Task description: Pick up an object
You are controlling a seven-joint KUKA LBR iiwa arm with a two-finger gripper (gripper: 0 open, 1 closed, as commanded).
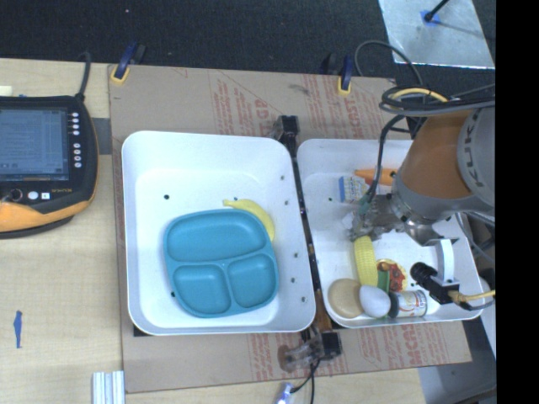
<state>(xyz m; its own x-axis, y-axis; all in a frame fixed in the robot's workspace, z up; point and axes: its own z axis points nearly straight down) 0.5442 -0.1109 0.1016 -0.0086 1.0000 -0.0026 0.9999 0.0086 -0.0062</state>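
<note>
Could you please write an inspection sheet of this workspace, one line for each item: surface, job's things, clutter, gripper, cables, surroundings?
Surface: brown board on the bench, bearing the left bin and the right bin side by side.
Job's things: right bin holds a corn cob, white egg, tan round piece, small bottle and an orange piece. Left bin holds a blue divided plate with a yellow banana at its upper right edge.
Clutter: nothing seen.
Gripper: gripper low over the right bin, above the corn cob; finger state unclear.
Cables: black cables loop above the arm.
Surroundings: control pendant at left; clamps on the board's far edge.
</note>
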